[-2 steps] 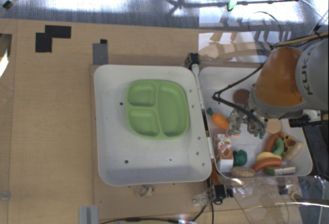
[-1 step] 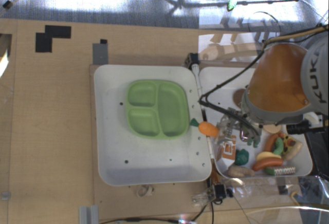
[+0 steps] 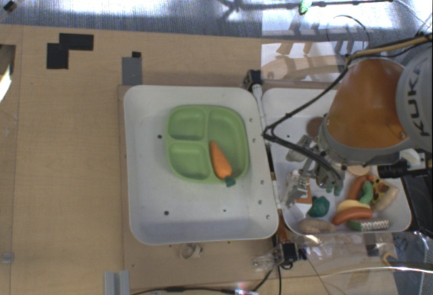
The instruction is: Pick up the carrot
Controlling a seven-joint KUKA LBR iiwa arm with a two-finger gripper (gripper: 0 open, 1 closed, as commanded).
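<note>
The carrot, orange with a small dark green stub at its lower end, lies in the right compartment of a green divided plate inside the left white bin. My gripper hangs over the left part of the right bin, well to the right of the carrot and across the wall between the two bins. The arm's orange band and grey wrist cover much of the right bin. Nothing shows in the gripper.
Toy foods crowd the right bin's near end: a green piece, a red sausage, a tan lump and a ribbed metal cylinder. Black cables loop over that bin. Wooden bench surrounds both bins.
</note>
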